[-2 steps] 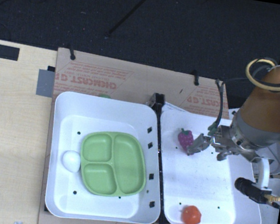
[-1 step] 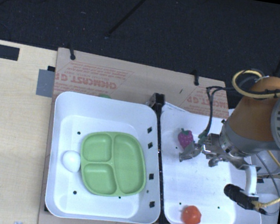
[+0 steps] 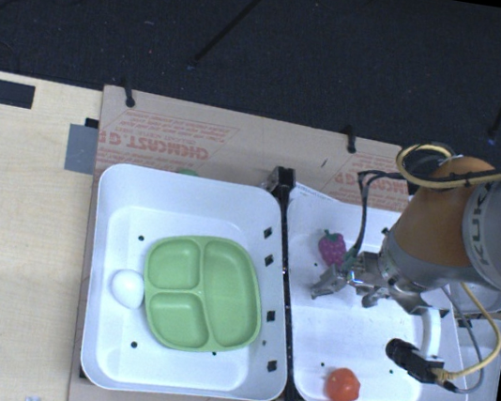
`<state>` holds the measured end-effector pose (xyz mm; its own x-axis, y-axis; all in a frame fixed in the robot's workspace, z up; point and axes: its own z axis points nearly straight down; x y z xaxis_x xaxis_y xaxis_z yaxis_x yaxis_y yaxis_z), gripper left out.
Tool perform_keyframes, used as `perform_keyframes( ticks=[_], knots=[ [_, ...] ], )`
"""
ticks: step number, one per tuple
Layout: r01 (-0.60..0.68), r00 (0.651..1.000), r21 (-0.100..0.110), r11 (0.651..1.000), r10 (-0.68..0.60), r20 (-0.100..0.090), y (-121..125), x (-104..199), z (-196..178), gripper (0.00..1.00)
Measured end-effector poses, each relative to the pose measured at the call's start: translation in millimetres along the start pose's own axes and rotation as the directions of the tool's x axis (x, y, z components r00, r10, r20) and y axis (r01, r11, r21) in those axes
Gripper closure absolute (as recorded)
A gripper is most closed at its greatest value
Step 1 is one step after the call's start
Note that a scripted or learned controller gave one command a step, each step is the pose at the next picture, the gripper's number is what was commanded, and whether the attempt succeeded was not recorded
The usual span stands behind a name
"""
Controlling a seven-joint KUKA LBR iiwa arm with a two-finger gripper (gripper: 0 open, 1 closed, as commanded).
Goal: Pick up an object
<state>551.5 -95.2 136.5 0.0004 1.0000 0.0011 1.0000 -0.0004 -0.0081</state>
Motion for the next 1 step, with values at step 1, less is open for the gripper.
perform_keyframes(
  ticks=[1],
  knots=[
    [0.0, 1.0, -0.004, 1.0, 0.0, 0.0, -0.2, 1.0, 51.5, 0.0]
  ],
)
